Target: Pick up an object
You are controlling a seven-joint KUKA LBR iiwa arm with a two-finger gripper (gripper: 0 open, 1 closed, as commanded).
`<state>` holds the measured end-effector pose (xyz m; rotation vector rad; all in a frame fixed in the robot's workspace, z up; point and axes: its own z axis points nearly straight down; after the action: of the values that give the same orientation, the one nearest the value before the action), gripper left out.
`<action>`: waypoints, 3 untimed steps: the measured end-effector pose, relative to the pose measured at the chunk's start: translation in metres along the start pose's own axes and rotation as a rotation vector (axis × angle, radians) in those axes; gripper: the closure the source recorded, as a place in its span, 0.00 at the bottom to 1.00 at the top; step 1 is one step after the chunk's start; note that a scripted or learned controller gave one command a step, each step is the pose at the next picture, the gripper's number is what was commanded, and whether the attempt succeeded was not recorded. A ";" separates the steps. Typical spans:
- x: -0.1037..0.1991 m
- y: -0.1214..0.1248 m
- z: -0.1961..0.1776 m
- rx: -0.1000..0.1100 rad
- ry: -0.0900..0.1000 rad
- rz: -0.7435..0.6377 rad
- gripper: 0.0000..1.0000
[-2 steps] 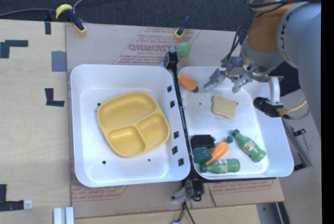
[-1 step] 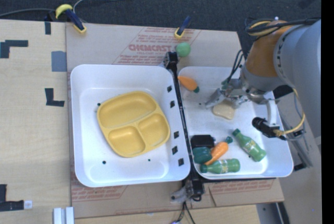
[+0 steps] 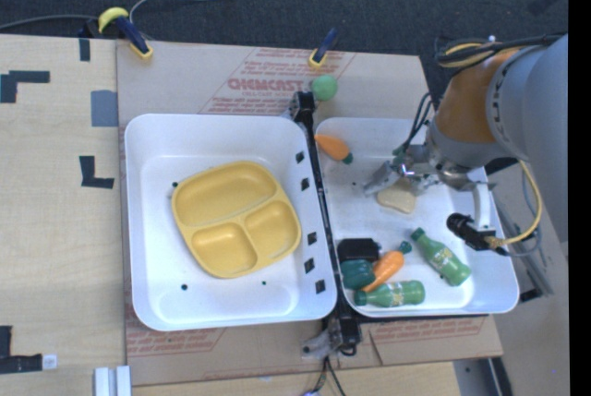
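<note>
1. The arm [image 3: 517,108] reaches in over the right bin [image 3: 369,131].
2. A pale flat piece [image 3: 399,199] lies in that bin, its long axis roughly crosswise.
3. The hand [image 3: 399,174] hangs just above it; how far it is spread, I cannot tell.

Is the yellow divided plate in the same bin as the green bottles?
No: the yellow plate lies in the left bin; both green bottles lie in the right bin.

In the right bin [image 3: 420,126], the lower part is crowded: two green bottles [image 3: 441,258], a carrot [image 3: 388,267] and a black block [image 3: 358,248] lie close together, leaving little room between them. Its upper middle is bare white floor, with another carrot [image 3: 333,148] at the upper left corner and a tan piece [image 3: 399,199] mid-right. In the left bin [image 3: 148,200], the yellow divided plate [image 3: 236,217] fills the middle, with open floor around it.
</note>
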<state>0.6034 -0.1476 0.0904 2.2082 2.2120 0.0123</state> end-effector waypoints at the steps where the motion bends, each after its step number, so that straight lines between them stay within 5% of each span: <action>1: 0.000 0.000 -0.010 0.003 0.002 0.001 1.00; 2: 0.000 0.000 -0.009 0.003 0.002 0.001 0.00; 3: 0.051 0.060 0.003 0.032 0.002 -0.004 0.00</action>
<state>0.6633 -0.0962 0.0877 2.2201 2.2334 -0.0215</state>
